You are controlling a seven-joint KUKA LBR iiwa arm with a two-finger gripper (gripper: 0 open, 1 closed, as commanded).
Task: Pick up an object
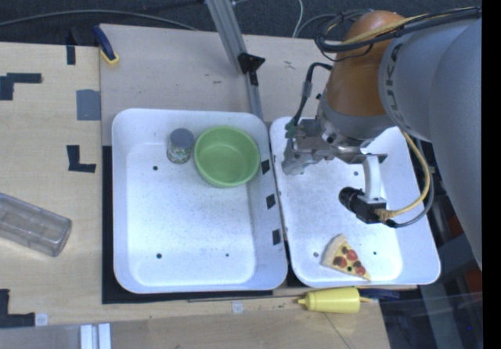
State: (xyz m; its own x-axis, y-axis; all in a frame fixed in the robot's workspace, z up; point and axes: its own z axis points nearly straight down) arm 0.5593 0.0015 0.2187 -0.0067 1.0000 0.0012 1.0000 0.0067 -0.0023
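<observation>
A green bowl (227, 156) sits at the back of the left bin (133, 253), with a small grey can (180, 145) upright just to its left. A pizza slice toy (345, 257) lies near the front of the right bin (415, 261). My gripper (296, 161) hangs low over the back left part of the right bin, close to the wall between the two bins, well behind the pizza slice. I see nothing between its fingers.
A yellow mustard bottle (333, 300) lies on the bench just in front of the right bin. A clear plastic container (30, 224) rests at the far left. A metal pole (227, 19) slants up behind the bins.
</observation>
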